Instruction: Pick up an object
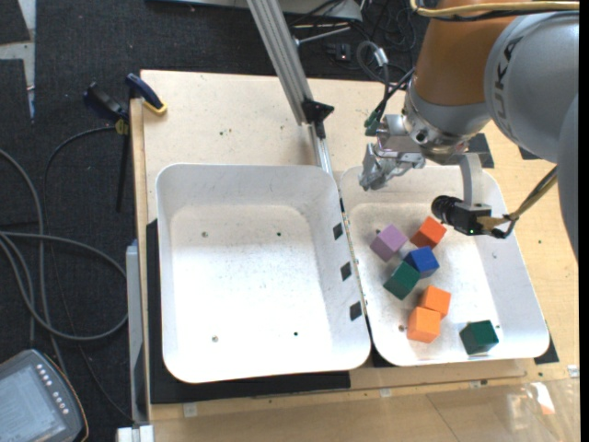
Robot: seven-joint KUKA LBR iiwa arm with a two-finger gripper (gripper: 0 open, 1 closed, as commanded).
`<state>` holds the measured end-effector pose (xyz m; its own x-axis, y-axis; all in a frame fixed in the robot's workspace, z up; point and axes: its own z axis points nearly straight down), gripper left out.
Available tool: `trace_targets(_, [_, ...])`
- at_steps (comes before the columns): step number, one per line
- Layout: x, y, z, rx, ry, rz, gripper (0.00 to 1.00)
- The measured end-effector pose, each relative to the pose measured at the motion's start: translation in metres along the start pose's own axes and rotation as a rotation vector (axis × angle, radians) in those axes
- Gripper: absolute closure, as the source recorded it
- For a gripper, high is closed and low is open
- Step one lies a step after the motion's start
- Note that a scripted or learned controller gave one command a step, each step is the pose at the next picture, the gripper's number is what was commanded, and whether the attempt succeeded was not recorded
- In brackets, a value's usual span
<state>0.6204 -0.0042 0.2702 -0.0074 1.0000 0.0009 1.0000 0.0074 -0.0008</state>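
Note:
Several small cubes lie in the right bin (515, 274): a purple cube (389, 241), an orange cube (428, 232), a blue cube (423, 261), a dark green cube (401, 280), two more orange cubes (436, 299) (424, 324), and a second dark green cube (479, 337) near the front right corner. My gripper (375, 177) hangs above the bin's far left corner, up and to the left of the purple cube. Nothing shows between its fingers.
The left bin (184, 247) sits beside the right one, with a shared raised divider. A slanted metal post (281, 49) stands behind the bins. A blue and yellow clamp (138, 95) grips the bench's far left edge. Cables lie on the floor at left.

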Motion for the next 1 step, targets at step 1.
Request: trace_targets(1, [0.0561,-0.0061,0.0192,0.002,0.001,-0.001,1.0])
